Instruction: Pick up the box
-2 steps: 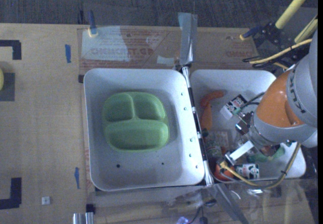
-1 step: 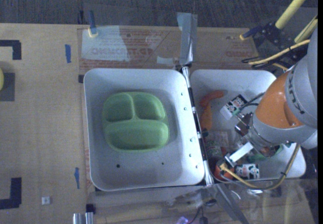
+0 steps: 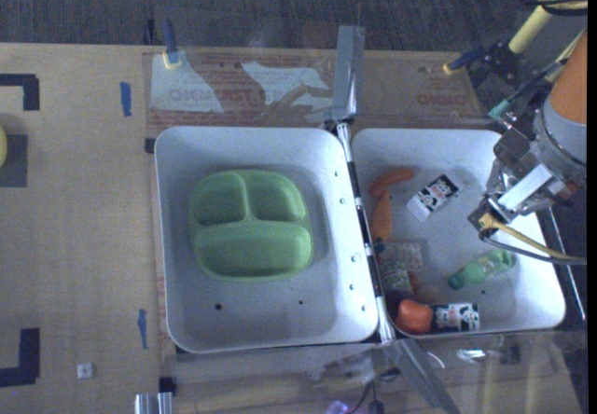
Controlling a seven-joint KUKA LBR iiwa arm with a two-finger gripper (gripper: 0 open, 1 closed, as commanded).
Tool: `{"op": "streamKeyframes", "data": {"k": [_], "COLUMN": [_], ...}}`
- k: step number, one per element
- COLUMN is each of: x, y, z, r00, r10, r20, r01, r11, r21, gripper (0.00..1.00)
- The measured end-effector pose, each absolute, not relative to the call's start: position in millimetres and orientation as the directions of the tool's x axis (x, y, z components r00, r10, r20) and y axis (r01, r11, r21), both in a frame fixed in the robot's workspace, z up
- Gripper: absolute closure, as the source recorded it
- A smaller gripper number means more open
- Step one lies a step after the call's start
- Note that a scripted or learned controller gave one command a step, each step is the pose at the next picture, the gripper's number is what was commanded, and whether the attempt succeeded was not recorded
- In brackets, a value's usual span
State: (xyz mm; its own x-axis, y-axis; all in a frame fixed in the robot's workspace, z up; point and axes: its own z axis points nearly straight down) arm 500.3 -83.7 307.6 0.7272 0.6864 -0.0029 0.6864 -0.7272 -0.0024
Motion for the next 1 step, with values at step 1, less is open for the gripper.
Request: {"op": "streamKeyframes", "data": {"k": [1], "x": [512.1], "y": [-97.8], "z": [110.4], "r00": [0.66], "r10": [0.751], "r20": [-0.002], "r01": [0.751], "r11": [-0.66], "r21": [-0.006], "gripper": [1.0]}}
